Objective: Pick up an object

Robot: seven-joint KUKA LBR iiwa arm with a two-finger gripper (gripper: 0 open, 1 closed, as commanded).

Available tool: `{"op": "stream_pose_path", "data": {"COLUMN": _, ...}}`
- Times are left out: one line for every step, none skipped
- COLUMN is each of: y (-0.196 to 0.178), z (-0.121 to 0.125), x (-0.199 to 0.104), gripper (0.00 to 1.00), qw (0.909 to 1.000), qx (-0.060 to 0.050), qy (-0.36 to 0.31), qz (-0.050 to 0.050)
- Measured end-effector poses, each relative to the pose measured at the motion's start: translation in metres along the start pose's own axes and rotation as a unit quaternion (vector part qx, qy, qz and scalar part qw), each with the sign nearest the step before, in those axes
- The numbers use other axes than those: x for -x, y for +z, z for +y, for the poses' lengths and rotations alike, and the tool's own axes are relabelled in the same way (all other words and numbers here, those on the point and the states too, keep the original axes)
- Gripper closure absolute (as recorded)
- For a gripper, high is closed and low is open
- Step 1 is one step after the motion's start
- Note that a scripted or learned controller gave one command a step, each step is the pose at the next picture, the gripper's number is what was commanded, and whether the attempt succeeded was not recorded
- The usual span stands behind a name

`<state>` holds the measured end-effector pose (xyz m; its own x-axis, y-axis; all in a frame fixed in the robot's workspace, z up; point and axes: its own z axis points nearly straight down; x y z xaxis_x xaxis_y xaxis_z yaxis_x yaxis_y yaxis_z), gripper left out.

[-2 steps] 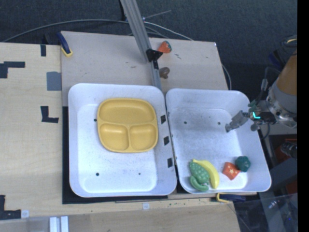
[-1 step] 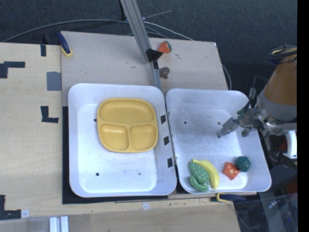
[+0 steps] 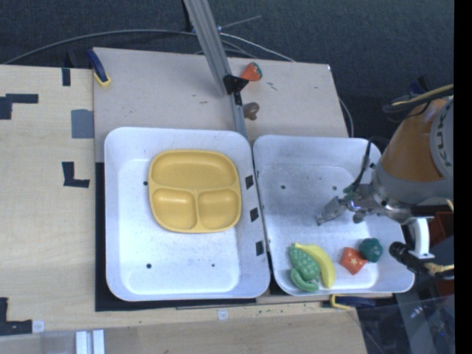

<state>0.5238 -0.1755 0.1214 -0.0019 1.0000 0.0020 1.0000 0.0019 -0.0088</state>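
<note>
Grey gripper [image 3: 332,212] hovers over bare right bin [image 3: 295,161] floor — grip state unclear; better to shift nearer, centring on banana [image 3: 318,260].

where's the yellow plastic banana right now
The yellow plastic banana lies near the front edge of the right white bin, against the green toy vegetable, left of the red toy piece.

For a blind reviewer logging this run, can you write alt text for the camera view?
A grey arm's gripper hovers over the bare middle of the right bin, holding nothing. Along that bin's near edge lie a yellow banana, a green toy and a red-and-green toy; a yellow divided plate sits in the left bin.
</note>
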Motion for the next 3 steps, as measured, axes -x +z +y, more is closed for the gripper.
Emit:
{"op": "stream_pose_path", "data": {"y": 0.033, "z": 0.0, "x": 0.0, "gripper": 0.0, "qw": 1.0, "qx": 0.004, "qy": 0.0, "qz": -0.002}}
{"op": "stream_pose_path", "data": {"y": 0.022, "z": 0.0, "x": -0.001, "gripper": 1.0, "qw": 1.0, "qx": 0.004, "qy": 0.0, "qz": -0.001}}
{"op": "stream_pose_path", "data": {"y": -0.024, "z": -0.001, "x": -0.009, "gripper": 1.0, "qw": 1.0, "qx": 0.006, "qy": 0.0, "qz": -0.001}}
